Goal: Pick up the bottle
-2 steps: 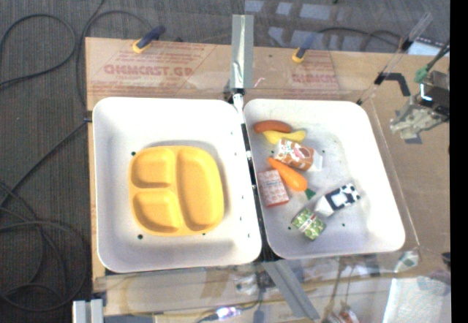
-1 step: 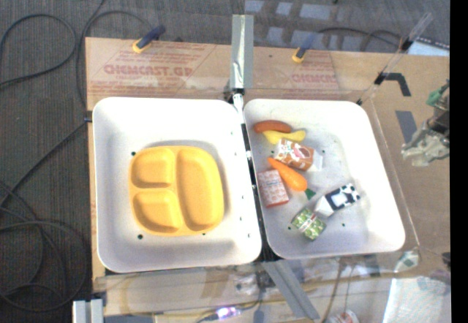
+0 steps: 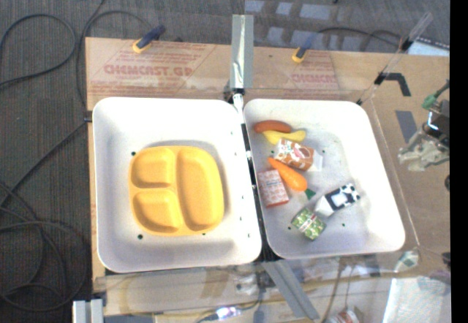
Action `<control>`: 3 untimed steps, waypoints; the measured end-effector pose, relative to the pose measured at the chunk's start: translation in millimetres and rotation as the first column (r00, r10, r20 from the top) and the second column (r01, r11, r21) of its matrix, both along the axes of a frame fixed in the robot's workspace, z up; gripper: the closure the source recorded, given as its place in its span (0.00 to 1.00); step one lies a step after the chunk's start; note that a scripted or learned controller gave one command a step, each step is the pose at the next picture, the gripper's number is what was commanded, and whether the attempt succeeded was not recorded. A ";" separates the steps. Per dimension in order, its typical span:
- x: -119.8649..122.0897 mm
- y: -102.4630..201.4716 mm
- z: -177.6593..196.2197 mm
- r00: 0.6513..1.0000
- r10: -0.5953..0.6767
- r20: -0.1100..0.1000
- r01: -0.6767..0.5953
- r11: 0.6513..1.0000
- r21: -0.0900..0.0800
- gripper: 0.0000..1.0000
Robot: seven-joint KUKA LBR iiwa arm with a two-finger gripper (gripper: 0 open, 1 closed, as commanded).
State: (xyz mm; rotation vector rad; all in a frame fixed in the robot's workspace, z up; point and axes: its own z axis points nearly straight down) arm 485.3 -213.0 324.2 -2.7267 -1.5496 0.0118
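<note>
Floor: dark grey carpet with black cables (image 3: pixel 29 190) looping over it at the left and a thin light wire coiled at the top left.
Bench: a brown board (image 3: pixel 157 66) printed "CHEMCAST GP" in faded red, repeated at the right under a clear sheet; two yellow-and-blue clamps (image 3: pixel 148 38) sit on its far edge.
Left bin (image 3: pixel 110 117): white and shallow, holding a yellow three-compartment tray (image 3: pixel 178 188).
Right bin (image 3: pixel 373 168): white, touching the left bin along the centre seam.
Bottle (image 3: pixel 336 199): small, white with black patches, lying on its side in the right bin's near half, tilted, beside a green printed carton (image 3: pixel 308 223); its label is too small to read.
Other contents: a red sausage (image 3: pixel 273 126), a yellow banana (image 3: pixel 284 137), an orange carrot (image 3: pixel 288 174), a red-orange snack pack (image 3: pixel 296 155) and a pink packet (image 3: pixel 273 188); their print is illegible.
Gripper (image 3: pixel 424 155): pale, outside the right bin, at the right edge of the view, well apart from the bottle; whether it is open or closed cannot be told.
</note>
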 end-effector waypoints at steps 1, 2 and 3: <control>-0.2 2.3 6.6 0.964 -0.266 0.001 0.266 0.964 -0.004 1.00; -0.5 1.6 17.6 0.829 -0.559 0.002 0.559 0.829 -0.008 1.00; -0.2 -9.8 13.2 0.723 -0.690 0.002 0.690 0.723 -0.009 1.00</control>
